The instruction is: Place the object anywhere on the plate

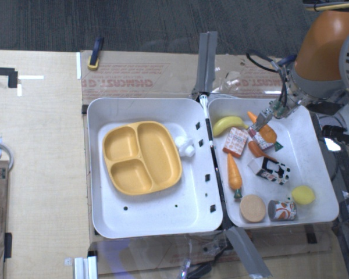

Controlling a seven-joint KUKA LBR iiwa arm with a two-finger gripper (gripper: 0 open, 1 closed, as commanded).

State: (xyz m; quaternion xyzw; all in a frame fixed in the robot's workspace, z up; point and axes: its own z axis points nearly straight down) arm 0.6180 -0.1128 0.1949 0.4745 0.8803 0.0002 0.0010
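Plate [142, 157] is sitting bare left of the toys while the gripper [263, 121], grip state unclear, is hovering over them, nothing delivered yet.

We list one light wooden bench top [41, 156]. Directly on it we find two shallow white plastic bins side by side, the left bin [104, 214] and the right bin [320, 150], plus a sheet of brown printed cardboard [139, 77] behind them.

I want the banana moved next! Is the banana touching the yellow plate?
Apart. The camera view shows the banana in the right bin and the yellow plate in the left bin.
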